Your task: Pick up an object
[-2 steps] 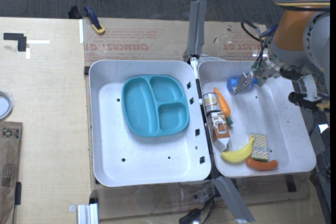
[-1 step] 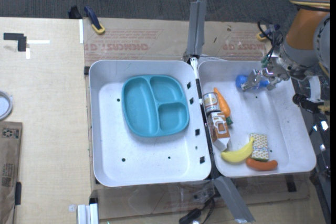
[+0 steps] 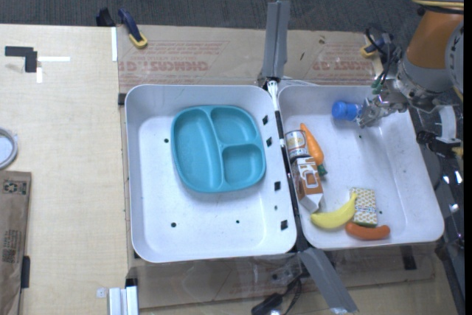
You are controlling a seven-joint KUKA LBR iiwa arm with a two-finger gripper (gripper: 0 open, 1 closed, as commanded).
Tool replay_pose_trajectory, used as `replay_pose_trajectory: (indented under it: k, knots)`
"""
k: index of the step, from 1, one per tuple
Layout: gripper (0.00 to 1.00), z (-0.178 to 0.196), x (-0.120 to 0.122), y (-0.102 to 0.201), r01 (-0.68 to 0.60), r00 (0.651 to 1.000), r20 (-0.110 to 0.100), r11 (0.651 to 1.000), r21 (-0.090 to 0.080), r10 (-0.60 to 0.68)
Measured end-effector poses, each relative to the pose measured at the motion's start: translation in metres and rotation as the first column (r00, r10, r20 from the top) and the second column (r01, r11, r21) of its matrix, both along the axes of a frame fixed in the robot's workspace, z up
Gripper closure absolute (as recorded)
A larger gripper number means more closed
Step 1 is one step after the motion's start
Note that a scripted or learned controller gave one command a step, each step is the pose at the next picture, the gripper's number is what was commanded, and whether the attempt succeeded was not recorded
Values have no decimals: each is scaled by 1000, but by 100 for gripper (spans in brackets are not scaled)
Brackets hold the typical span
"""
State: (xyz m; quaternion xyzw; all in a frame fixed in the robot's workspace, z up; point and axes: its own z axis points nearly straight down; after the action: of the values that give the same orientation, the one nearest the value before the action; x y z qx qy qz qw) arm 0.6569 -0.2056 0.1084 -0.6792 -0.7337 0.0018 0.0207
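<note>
A KUKA arm is reaching in from the right, its gripper (image 3: 366,116) hovering in the right bin (image 3: 413,181) just beside a blue object (image 3: 344,111) at the far end; whether the fingers are open or closed cannot be told. A carrot (image 3: 313,144), can (image 3: 296,144), banana (image 3: 333,216) and sausage (image 3: 367,232) are lying nearer. A blue divided plate (image 3: 218,148) is sitting in the left bin (image 3: 147,181).
</note>
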Motion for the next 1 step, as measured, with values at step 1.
replay_pose_trajectory:
  k: [1]
  knots:
    - [100, -21, -3, 101, -1, 1000, 11, 1000, -23, 1]
